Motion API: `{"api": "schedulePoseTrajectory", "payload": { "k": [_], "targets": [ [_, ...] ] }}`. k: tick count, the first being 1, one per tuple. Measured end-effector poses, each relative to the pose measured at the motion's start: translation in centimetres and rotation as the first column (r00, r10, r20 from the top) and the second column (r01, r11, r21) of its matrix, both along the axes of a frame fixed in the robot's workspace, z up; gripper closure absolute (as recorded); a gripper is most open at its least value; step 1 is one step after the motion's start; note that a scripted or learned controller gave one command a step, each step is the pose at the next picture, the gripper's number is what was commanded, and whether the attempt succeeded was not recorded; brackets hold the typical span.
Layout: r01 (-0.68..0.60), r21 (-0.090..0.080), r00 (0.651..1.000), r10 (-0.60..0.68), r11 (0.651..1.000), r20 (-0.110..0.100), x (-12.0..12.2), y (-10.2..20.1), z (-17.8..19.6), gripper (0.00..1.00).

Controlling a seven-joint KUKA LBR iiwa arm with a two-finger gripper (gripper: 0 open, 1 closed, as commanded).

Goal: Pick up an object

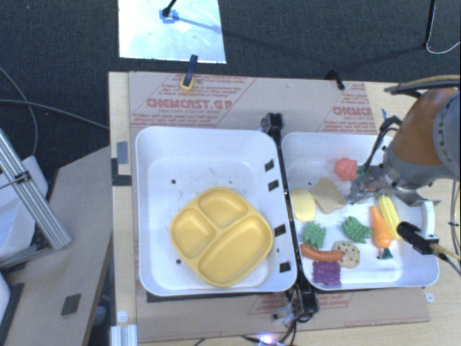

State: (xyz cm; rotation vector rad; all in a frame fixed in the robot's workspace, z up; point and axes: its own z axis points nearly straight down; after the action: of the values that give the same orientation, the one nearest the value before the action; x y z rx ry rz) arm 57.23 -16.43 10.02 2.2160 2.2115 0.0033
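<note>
— Where is the gripper [358, 190]?
— Low in the right bin [425, 271], right beside the tan toast slice [328, 194]. The red tomato [346, 168] is just behind it.
— Is it holding anything?
— I cannot tell.
— What else is there?
— A yellow divided plate [221, 235] in the left bin [155, 164], on a cardboard-covered bench [216, 99].

- a robotics lab bench
- two white bins [209, 139] on a protective-film board [216, 96]
- aluminium framing [32, 200] at nine o'clock
- dark carpet, cables
</note>
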Motion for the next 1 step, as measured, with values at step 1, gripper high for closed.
{"api": "schedulePoseTrajectory", "payload": {
  "k": [1],
  "targets": [
    [-0.002,0.009,1.0,0.002,1.0,-0.014,-5.46,3.26,-1.72,1.0]
  ]
}}
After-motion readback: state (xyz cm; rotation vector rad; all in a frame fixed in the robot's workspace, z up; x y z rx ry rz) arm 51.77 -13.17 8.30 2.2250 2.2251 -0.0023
